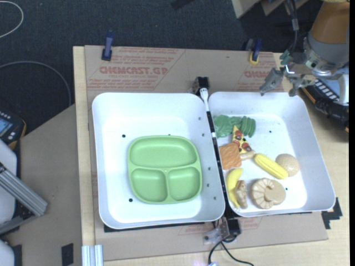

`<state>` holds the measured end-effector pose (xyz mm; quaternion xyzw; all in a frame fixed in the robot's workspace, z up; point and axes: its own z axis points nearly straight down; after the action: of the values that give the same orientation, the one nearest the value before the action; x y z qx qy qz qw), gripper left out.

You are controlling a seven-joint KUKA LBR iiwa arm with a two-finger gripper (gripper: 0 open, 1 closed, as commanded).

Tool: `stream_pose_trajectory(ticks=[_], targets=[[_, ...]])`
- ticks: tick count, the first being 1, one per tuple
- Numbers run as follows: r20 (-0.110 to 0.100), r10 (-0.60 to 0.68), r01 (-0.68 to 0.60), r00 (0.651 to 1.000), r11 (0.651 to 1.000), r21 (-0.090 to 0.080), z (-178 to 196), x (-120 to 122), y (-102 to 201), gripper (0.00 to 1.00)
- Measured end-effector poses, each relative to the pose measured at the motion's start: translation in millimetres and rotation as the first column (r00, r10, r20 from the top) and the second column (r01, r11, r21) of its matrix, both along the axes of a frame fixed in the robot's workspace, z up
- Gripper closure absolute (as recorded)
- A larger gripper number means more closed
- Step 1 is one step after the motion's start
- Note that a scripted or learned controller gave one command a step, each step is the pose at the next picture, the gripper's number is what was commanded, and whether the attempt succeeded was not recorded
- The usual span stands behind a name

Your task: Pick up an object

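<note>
My gripper (pixel 282 85) hangs open over the back rim of the right bin (pixel 310 143), with nothing between its fingers. The toy foods lie below it in the bin's left and front part. A green leafy piece (pixel 233 125) is the nearest. In front of that lie a pizza slice (pixel 241 140) and an orange-brown flat piece (pixel 229 155). A yellow corn-like piece (pixel 270 166) and a beige round piece (pixel 288 164) sit mid-bin. A yellow banana (pixel 234 179), a small brown piece (pixel 242 192) and a tan sliced round (pixel 268 193) lie by the front wall.
The left bin (pixel 111 148) holds a green divided plate (pixel 165 168). Blue clamps (pixel 107 46) (pixel 255 51) pin the board at the back. The right bin's back right part is bare white floor.
</note>
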<state>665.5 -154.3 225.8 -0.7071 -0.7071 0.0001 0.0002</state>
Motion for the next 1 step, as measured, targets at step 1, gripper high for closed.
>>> stream_pose_trajectory(ticks=[1], targets=[[-0.005, -0.005, 0.005, 1.0, 1.0, 0.005, -146.0, -81.4, 34.1, 0.0]])
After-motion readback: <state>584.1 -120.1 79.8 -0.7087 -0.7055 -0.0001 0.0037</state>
